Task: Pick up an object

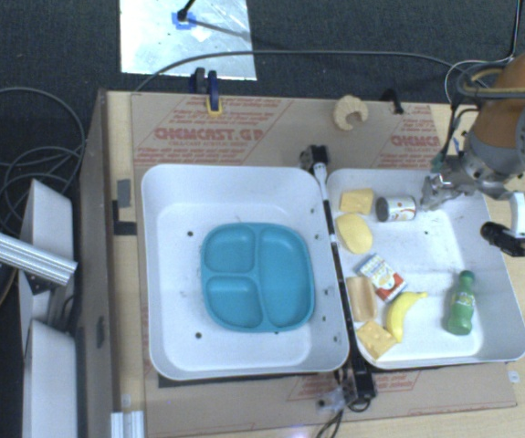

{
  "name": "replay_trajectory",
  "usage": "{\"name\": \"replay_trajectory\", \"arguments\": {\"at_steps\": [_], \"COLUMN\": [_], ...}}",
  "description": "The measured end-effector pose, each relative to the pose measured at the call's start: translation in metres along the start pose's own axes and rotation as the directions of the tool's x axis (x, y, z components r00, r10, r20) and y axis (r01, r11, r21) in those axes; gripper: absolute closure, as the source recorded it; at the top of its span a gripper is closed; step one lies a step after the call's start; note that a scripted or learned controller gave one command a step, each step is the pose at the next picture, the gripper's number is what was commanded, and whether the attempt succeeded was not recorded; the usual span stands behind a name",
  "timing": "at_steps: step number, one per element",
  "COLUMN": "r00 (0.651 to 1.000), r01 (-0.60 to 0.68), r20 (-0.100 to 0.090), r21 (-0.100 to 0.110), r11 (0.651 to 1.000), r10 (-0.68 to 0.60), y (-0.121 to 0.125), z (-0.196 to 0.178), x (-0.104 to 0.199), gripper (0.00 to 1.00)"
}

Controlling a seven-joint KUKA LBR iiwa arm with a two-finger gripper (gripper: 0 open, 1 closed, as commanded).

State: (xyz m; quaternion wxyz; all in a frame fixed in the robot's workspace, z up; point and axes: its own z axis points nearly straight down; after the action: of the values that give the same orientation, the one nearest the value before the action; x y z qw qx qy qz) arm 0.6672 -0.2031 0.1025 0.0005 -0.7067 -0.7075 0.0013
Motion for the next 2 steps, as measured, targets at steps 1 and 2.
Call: {"name": "replay_trajectory", "arguments": {"at_steps": [1, 2], "r00": [1.0, 1.0], "r01": [0.001, 0.001], "r20": [0.0, -0.001], "r21": [-0.007, -0.002], "r11": [1.0, 1.0], "r10": [-0.001, -0.001], "y": [-0.089, -0.138], "z": [-0.07, -0.038], "x": [0.04, 0.082], "gripper": [0.0, 0.0]}}
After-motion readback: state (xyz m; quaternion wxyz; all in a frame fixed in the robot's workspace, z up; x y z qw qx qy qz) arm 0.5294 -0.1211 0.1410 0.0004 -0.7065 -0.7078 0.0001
